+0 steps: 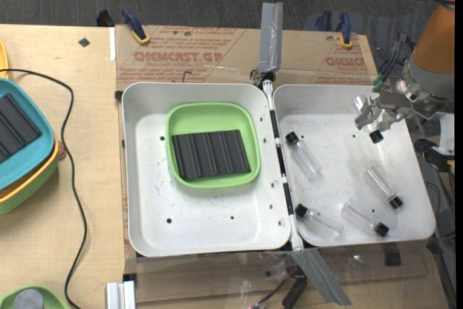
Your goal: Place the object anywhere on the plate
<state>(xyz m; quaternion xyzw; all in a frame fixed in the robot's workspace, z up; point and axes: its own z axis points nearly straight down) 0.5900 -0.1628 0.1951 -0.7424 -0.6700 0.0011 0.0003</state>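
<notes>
Two white bins sit below cardboard (217,54) printed "CHEMCAST". Far left of the fingers, the green plate (213,146) holds a dark ribbed slab (211,154). Nearer, clear vials (302,153) lie scattered. The gripper (374,121) pinches a black-capped vial (375,134).

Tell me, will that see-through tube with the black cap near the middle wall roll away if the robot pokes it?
Probably. The clear tube lies on its side on the right bin's smooth white floor, so a nudge would likely roll it. It looks thin and hollow, so probably light. Its glossy round body may slip between the fingers of the gripper.
</notes>
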